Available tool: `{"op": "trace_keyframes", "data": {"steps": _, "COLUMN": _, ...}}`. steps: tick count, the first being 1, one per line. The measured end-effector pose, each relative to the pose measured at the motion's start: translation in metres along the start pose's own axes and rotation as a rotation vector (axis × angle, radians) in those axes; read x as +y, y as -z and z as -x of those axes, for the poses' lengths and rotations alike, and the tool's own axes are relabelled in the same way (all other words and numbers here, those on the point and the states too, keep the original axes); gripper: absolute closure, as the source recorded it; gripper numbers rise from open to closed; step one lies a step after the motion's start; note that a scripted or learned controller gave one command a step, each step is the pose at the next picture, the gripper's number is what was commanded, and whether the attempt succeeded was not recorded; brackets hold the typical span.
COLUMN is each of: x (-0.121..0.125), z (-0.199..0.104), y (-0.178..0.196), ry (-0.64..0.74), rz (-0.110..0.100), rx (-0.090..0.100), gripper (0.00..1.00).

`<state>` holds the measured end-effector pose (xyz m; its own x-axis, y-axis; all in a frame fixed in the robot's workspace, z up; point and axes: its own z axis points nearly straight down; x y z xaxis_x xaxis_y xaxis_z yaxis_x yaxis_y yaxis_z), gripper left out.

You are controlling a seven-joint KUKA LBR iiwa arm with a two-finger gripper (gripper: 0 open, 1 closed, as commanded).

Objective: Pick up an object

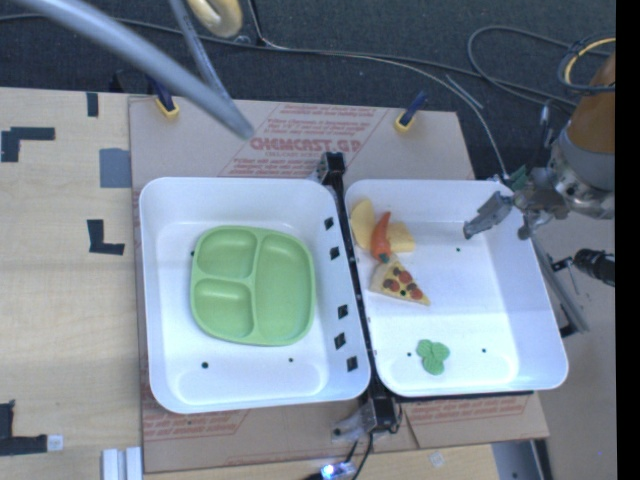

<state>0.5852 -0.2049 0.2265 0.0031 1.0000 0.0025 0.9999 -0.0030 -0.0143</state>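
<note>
Pizza slice (401,284) in right bin (520,298), left-centre: likely light rigid plastic, flat; grip across its edges. Beside it, red pepper (382,234) on yellow piece (364,222); green piece (433,356) near front wall. Left bin (160,268) holds green divided plate (252,285). Claw (505,216) over right bin's far corner, fingers spread, holding nothing.

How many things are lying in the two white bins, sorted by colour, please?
Green: 2, the divided plate in the left bin and the small leafy piece in the right bin
Yellow: 1, the yellow piece
Red: 1, the chilli
Mixed: 1, the pizza slice
Total: 5
</note>
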Motion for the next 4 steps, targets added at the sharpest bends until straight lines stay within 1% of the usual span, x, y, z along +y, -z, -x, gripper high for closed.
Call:
{"op": "trace_keyframes", "data": {"steps": 1, "x": 0.003, "z": -0.001, "y": 0.008, "ry": 0.004, "rz": 0.013, "rx": -0.003, "gripper": 0.0}}
{"op": "trace_keyframes", "data": {"steps": 2, "x": 0.009, "z": 0.004, "y": -0.038, "ry": 0.004, "rz": 0.011, "rx": -0.004, "gripper": 0.0}}
{"op": "trace_keyframes", "data": {"steps": 3, "x": 0.007, "z": 0.001, "y": -0.102, "ry": 0.004, "rz": 0.008, "rx": -0.003, "gripper": 0.0}}
{"op": "trace_keyframes", "data": {"steps": 4, "x": 0.008, "z": 0.001, "y": -0.143, "ry": 0.005, "rz": 0.015, "rx": -0.006, "gripper": 0.0}}
